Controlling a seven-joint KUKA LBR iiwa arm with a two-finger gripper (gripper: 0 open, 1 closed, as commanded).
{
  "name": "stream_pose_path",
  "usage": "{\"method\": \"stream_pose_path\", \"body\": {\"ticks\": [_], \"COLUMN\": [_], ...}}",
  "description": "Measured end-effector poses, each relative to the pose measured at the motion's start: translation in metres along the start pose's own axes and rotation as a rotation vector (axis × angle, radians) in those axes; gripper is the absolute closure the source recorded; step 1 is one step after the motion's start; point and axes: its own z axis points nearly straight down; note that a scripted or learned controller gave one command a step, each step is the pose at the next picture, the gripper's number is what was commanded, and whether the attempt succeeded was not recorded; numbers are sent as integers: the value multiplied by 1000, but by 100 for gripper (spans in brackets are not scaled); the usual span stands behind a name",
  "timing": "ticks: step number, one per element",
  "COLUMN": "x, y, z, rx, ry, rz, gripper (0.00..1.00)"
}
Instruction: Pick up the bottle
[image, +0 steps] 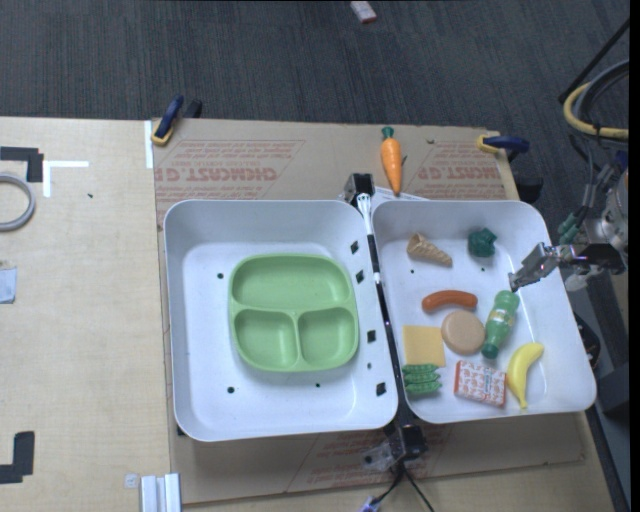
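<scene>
Bottle lies in the right bin, green, roughly upright in the view with a slight tilt, cap end toward the top. It sits between the round tan patty on its left (touching or nearly so) and the banana below right. Jaws hover at the right bin's right rim, above and just right of the bottle's cap, apart from it; nothing between them. Cannot tell whether they stand open or closed (too small and dark at this angle).

Other stuff in the right bin: cone-shaped tan item upper left, dark green broccoli-like piece upper right, sausage in the middle, yellow cheese slice, green pea pods at the lower left, red snack packet beside the banana.

Left bin holds a green divided plate, three compartments. A toy carrot lies on the cardboard behind the bins, outside both. Table is pale wood.
</scene>
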Motion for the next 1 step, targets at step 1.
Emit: {"method": "stream_pose_path", "body": {"ticks": [1], "x": [0], "y": [1], "z": [-9], "rx": [0], "ry": [-1], "rz": [0], "gripper": [100]}}
